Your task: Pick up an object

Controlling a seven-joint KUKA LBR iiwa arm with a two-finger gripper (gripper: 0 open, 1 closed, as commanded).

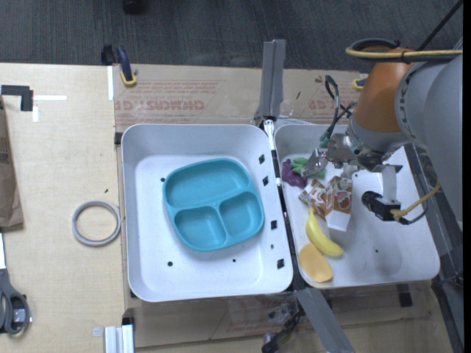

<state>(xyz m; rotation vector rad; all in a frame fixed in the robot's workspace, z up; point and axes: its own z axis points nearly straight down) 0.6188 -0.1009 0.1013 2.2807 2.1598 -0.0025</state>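
Note:
The right bin (390, 259) holds several small objects. A purple grape bunch with a green bit (294, 172) lies at its far left. Beside it is a patterned red and white packet (328, 195). A yellow banana (324, 237) and an orange wedge (316, 265) lie toward the front. My gripper (331, 168) hangs low over the back of this bin, just above the packet's far edge and right of the grapes. I see nothing clearly held in it.
The left bin (140, 226) holds a blue divided plate (213, 204). A grey post (272, 79) stands behind the divide between the bins. On the bench at left lie a tape ring (96, 222) and scissors (11, 309). A black cable fitting (379, 204) hangs from the arm.

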